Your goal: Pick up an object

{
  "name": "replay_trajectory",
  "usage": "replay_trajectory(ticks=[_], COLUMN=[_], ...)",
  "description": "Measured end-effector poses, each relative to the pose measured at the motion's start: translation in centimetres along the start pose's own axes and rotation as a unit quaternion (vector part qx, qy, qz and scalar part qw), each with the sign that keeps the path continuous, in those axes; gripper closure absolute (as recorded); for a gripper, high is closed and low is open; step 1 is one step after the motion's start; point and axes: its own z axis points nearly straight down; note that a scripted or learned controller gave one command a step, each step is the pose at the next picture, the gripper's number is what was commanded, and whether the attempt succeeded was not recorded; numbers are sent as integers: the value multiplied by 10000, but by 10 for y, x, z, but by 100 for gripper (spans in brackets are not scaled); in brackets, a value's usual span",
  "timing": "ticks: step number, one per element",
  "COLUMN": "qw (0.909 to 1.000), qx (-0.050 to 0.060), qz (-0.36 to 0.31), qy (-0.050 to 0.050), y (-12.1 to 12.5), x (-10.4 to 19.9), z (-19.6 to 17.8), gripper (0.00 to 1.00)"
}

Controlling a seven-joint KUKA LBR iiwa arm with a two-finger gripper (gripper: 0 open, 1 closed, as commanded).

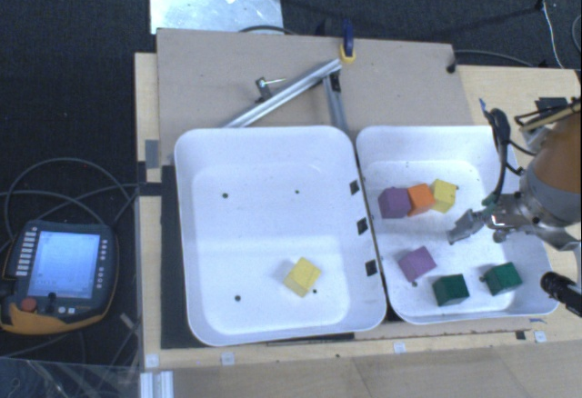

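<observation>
Pincer (462, 228) over right bin (382, 144), near purple block (417, 262)

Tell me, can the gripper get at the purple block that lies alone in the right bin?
Probably yes. The gripper is above the right bin, near the lone purple block, and nothing covers that block; the dark green block sits apart from it.
</observation>
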Motion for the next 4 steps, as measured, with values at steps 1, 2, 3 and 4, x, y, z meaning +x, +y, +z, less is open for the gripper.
replay_trajectory(ticks=[1, 2, 3, 4], qw=[10000, 10000, 10000, 10000], qx=[-2, -38, -56, -63], qz=[-1, -15, -12, -20], qy=[1, -13, -19, -22], y=[-5, -3, -11, -1], x=[-3, -3, -4, -7], z=[44, 30, -26, -85], gripper=[0, 100, 100, 100])
